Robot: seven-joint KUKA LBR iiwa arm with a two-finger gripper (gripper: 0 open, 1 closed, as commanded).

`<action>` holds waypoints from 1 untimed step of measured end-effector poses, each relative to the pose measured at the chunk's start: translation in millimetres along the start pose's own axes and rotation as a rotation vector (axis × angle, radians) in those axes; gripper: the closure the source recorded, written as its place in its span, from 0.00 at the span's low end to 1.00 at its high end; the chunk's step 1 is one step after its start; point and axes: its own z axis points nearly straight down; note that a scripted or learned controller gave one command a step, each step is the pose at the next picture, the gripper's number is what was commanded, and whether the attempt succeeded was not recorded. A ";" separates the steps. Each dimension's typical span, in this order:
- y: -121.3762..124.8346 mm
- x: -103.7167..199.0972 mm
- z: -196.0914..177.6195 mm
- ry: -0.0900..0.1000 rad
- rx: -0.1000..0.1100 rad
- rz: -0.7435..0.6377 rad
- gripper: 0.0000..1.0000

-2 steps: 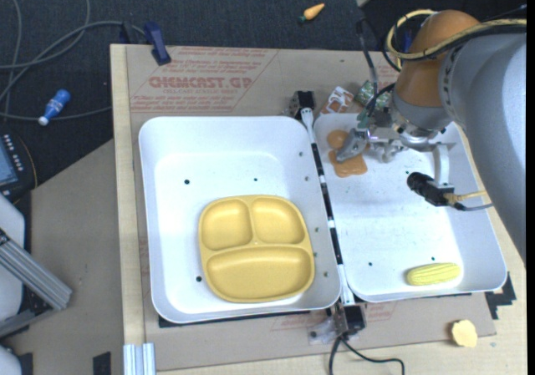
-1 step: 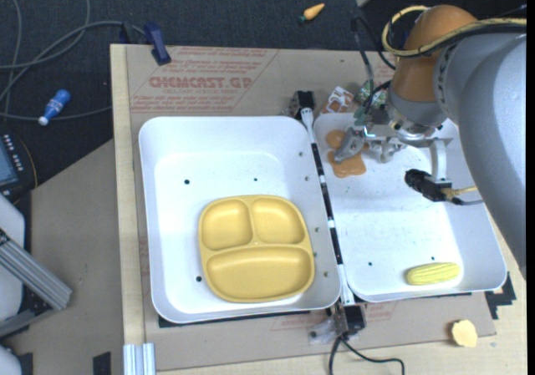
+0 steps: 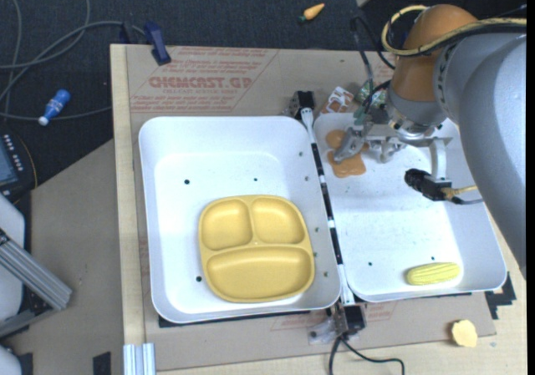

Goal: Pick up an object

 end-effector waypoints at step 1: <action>0.1 0.3 0.0 0.000 0.001 0.001 0.00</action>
